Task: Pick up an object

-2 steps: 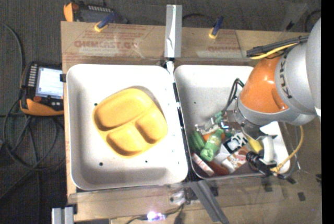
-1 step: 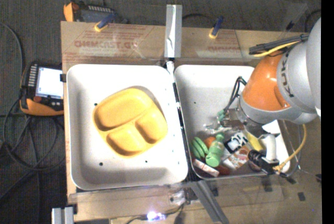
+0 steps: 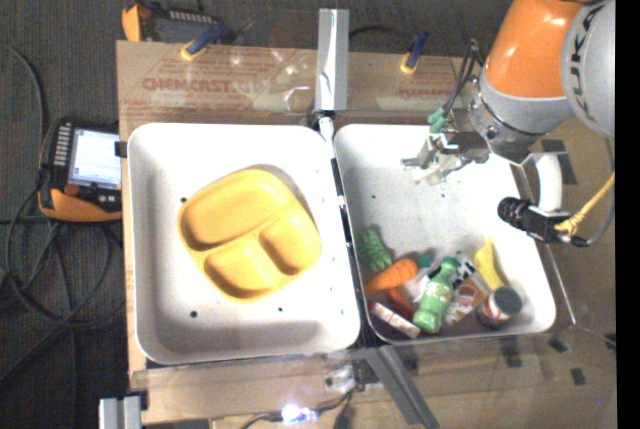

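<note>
White plastic bins side by side. Left bin (image 3: 150,217), well to the pincer's left across the centre divider, carries a yellow divided tray (image 3: 250,232) taking up most of its floor; free floor only around its rim. Right bin (image 3: 385,167) sits under the pincer; its upper floor is bare and open, with the back wall just above the pincer and the right wall under the arm.

Pincer (image 3: 432,162) hangs over the upper part of the right bin, nothing visible between its tips; can't tell how far apart they stand, too small and cluttered.

Objects all piled along the near wall, well below the pincer: green bottle (image 3: 435,297), orange carrot (image 3: 395,274) with a green leafy toy (image 3: 375,249) beside it, yellow banana-like piece (image 3: 487,262), a small dark round can (image 3: 500,304) at the corner. Pieces touch or overlap, tight against the wall.
</note>
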Controlling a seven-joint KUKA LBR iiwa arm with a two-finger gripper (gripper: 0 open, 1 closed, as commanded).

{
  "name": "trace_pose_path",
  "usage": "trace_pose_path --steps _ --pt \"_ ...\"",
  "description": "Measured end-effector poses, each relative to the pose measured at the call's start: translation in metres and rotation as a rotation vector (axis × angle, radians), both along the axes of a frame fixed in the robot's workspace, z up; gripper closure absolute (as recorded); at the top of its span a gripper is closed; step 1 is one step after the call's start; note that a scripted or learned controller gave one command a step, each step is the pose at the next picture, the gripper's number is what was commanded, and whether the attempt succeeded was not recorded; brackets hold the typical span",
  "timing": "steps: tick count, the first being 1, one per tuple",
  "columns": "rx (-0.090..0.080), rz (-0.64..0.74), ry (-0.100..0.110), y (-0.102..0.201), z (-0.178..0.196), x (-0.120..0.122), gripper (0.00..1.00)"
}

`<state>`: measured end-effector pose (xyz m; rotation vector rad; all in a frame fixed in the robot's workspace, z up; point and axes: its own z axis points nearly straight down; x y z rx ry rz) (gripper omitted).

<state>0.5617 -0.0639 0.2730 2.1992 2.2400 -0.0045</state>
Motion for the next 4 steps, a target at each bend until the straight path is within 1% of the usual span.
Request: trace_pose_path --steps 1,2,3,4 --pt "-0.001 0.0 0.001 0.0 0.0 0.0 0.0" --pt "0.003 -0.08 0.005 -0.044 -0.124 -0.033 0.0" --pt "0.002 0.021 0.002 -0.069 -0.032 -0.078 0.0" --pt "0.003 -0.045 0.004 -0.121 -0.125 -0.067 0.0"
